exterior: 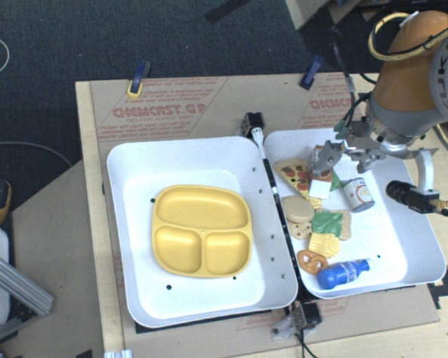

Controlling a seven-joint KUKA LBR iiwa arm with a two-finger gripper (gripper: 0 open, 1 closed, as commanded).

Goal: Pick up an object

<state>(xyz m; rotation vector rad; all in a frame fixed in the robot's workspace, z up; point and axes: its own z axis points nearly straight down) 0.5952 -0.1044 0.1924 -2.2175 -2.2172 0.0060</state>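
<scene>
I have the arm (pixel 409 57) reaching in from 3 o'clock, with the jaws (pixel 325 161) low over the right bin (pixel 418 253), at roughly 11 o'clock of that bin's floor. They sit right above the pile of small stuff. I cannot tell how wide they stand or whether anything is between them; the wrist hardware blocks the tips.

Candidates to pick are all in the right bin. Pizza slice (pixel 293 174) lies just at 9 o'clock of the jaws, and a white tag (pixel 321 189) just below them. Small can (pixel 357 193) lies on its side at 4 o'clock. Further toward 6 o'clock: a tan cookie (pixel 298 207), a green piece (pixel 326 223), a yellow cracker (pixel 323 244), a pretzel (pixel 312 262) and a blue bottle (pixel 342 273) lying flat near the bin's front edge.

Left bin (pixel 128 218) holds a yellow divided plate (pixel 201 230), well apart from the jaws.

Progress, my call: approach done, the jaws are down at the pile, but nothing looks lifted. Everything reads as resting on the bin floor. Grasp and lift are left.
</scene>
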